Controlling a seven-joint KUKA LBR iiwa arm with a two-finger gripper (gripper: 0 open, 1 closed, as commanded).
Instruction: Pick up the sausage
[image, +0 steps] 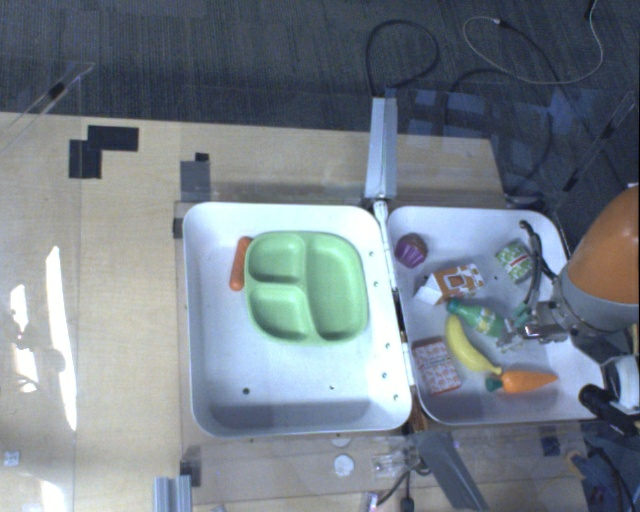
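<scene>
From the overhead camera view, the sausage (238, 264) lies in the left bin (215, 390), a small orange-red piece set lengthwise, just beside the left edge of the green divided tray (305, 285) and possibly touching it. That is the far side of the surface (100, 330) from the arm (605, 270), which hangs over the right bin (560, 405). The claw (535, 328) sits low among that bin's clutter, near a banana (468, 347), a carrot (522, 381) and a green bottle (478, 317); whether it is spread or pinched I cannot tell, since the wrist and cables blur the tips, and I see nothing clearly held in it.

A purple ball (411, 249), a small carton (458, 281), a green packet (514, 258) and a flat printed card (437, 364) also lie in the right bin, none of them the target.

To my eye the step in hand is the approach, barely begun. Doing it well means lifting clear of the right bin first, crossing the divider between the bins high, then coming down with the jaws turned across the sausage's narrow width. The tray wall crowds one side, so I'd favour descending slightly toward the bin's left wall, to avoid one tip landing on the tray rim
</scene>
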